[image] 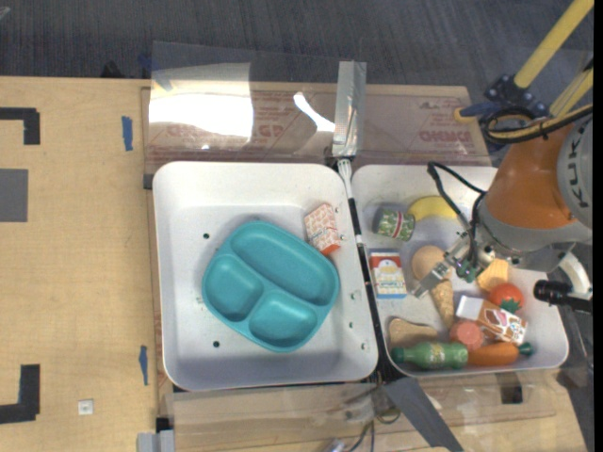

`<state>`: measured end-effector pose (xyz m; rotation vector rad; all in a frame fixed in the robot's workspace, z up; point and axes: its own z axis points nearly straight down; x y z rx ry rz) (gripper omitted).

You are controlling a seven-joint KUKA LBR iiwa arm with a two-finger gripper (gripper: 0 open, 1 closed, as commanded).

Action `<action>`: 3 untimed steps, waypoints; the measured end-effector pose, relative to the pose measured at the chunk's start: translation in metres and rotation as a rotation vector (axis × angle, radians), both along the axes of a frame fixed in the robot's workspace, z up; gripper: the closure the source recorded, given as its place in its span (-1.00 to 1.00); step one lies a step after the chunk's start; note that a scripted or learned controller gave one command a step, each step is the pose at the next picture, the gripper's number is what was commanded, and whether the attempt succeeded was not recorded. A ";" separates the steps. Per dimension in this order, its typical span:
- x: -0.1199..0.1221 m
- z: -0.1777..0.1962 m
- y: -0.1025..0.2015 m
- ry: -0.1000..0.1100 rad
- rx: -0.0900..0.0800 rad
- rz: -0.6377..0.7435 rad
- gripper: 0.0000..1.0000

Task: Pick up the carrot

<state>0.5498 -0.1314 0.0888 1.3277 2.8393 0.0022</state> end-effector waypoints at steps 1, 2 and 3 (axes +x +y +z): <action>0.002 0.011 0.001 -0.005 0.000 0.002 1.00; -0.017 0.099 0.070 -0.003 0.001 0.171 1.00; -0.026 0.075 -0.003 0.008 0.000 0.336 1.00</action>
